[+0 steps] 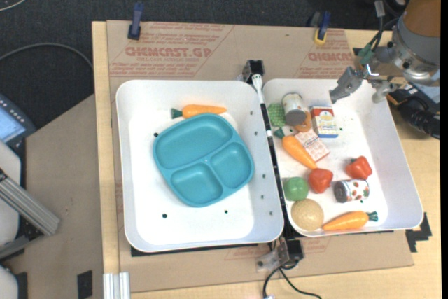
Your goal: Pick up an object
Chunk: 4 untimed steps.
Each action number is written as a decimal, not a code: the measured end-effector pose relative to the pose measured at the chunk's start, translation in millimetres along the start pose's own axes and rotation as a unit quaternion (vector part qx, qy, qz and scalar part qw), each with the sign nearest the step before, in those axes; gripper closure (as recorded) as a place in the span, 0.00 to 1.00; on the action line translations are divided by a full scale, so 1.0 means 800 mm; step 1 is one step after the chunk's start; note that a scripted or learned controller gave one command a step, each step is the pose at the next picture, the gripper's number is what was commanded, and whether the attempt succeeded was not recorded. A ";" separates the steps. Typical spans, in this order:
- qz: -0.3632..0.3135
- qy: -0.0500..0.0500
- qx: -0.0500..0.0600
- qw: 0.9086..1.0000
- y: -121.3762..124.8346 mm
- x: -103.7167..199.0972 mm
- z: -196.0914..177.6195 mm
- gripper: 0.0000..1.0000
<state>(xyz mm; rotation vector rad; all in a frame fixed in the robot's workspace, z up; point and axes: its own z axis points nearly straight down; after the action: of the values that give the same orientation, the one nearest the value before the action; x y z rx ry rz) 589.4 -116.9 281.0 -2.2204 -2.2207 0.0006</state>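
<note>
While hovering above the right bin (392,129), gripper (364,84) apart and empty; nothing lifted. Still to grasp: toy food such as the carrot (301,150), resting mid-bin.

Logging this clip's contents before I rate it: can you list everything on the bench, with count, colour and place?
Bins: 2, white, side by side.
Divided plate: 1, teal, left bin.
Carrots: 3, orange; one left bin above the plate, two right bin.
Can: 1, silver, right bin, top left.
Cartons: 2, white and red, right bin, upper middle.
Red vegetables: 2, right bin, middle.
Green item: 1, right bin, left edge.
Beige round item: 1, right bin, bottom.
Small jar: 1, dark and white, right bin.
Clamps: 2, blue, board's far edge.
Gripper: 1, grey, above right bin's top edge.
</note>
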 end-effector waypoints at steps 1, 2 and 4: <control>0.001 0.001 0.001 1.000 -0.090 0.011 -0.039 0.00; 0.004 0.000 0.006 1.000 -0.130 -0.066 0.109 0.00; 0.003 0.000 0.003 1.000 -0.141 -0.138 0.169 1.00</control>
<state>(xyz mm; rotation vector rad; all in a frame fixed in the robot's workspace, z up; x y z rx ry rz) 476.5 -227.4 145.6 -2.2243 -2.2102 0.0071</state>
